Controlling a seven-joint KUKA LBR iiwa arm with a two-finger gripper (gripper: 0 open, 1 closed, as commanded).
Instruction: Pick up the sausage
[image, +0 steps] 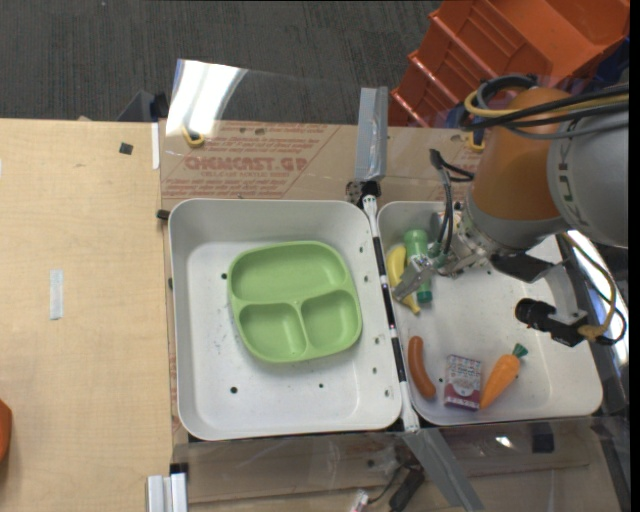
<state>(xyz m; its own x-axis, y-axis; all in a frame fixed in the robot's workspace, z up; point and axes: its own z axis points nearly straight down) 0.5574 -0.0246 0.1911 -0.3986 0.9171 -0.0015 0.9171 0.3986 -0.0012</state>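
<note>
Two white bins on the counter (80, 300). Left bin (200, 390) has a green divided plate (295, 298). Right bin (560, 390): sausage (421, 366) lies near its front-left corner, by the wall btw the bins, untouched. Just right of it a small carton (463, 381) & a toy carrot (501, 377). Fingers (410, 283) sit low over a green bottle (418, 262) & a banana (398, 268) at the bin's left-rear, well apart from the sausage; can't tell how far open, nothing seen held.

two white bins (200, 330), one green plate (295, 300), one sausage (421, 367), one carrot (502, 377), one small carton (463, 382), one green bottle (418, 252), one banana (397, 265)
</note>
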